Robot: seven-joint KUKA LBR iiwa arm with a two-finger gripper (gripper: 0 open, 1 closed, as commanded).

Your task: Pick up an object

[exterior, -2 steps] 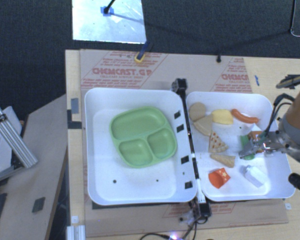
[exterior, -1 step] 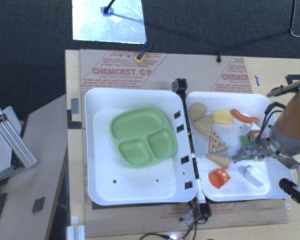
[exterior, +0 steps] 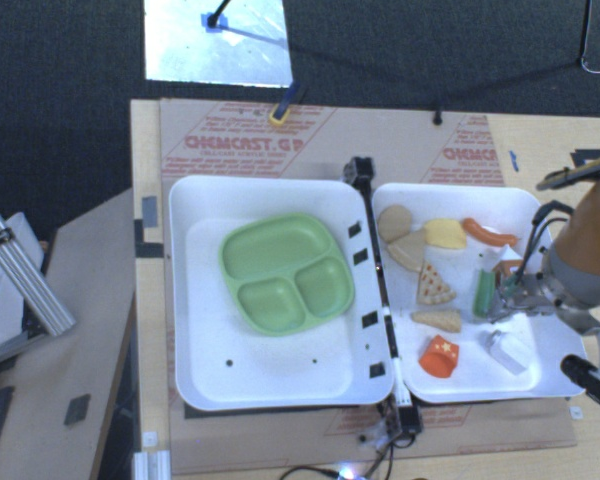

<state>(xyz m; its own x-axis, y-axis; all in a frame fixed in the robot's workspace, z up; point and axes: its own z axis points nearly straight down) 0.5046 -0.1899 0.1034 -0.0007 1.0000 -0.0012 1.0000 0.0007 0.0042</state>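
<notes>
Right now jaws [exterior: 502, 303] beside green piece [exterior: 484, 293], grip state unclear; pizza slice [exterior: 434, 286], white block [exterior: 507, 351] close by.

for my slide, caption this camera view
Arm reaching into the right bin of toy food; green tray in the left bin.

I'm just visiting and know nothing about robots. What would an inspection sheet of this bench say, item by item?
Surface: bench with two white bins, left bin and right bin, on a printed board.
Job's things: toy foods in the right bin, including hot dog, pizza slice, green piece, red piece.
Clutter: green divided plate in the left bin.
Hand: hand low by the green piece; grip unclear.
Cables: dark cables at the front edge.
Surroundings: dark floor, shiny sheet.
</notes>
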